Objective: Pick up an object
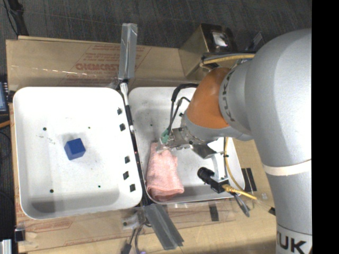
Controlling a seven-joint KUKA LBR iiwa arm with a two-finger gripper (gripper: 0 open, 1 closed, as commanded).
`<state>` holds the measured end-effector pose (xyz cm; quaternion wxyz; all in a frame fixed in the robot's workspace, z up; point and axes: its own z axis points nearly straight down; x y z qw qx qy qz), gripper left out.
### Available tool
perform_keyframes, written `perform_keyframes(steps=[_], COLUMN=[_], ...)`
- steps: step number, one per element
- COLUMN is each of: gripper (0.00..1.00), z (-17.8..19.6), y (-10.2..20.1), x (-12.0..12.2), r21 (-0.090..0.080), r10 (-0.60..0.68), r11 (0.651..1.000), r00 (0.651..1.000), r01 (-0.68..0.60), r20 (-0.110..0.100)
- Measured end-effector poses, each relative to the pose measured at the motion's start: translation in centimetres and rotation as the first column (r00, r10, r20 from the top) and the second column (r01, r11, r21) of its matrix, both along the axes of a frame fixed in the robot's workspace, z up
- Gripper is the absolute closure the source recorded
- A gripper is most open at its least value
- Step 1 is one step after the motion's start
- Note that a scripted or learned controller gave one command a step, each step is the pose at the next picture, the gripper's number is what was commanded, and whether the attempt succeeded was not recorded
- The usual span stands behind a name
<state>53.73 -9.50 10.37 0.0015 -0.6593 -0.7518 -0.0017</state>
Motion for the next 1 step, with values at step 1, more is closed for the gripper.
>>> perform_keyframes(steps=[1], gripper=[1.0], z=[11.22], y=[5.52], x=[3.73], r21=[-0.004], r10=[0.073], r11=[0.997], r00=[0.997], r01=[-0.073], r20=[-0.003])
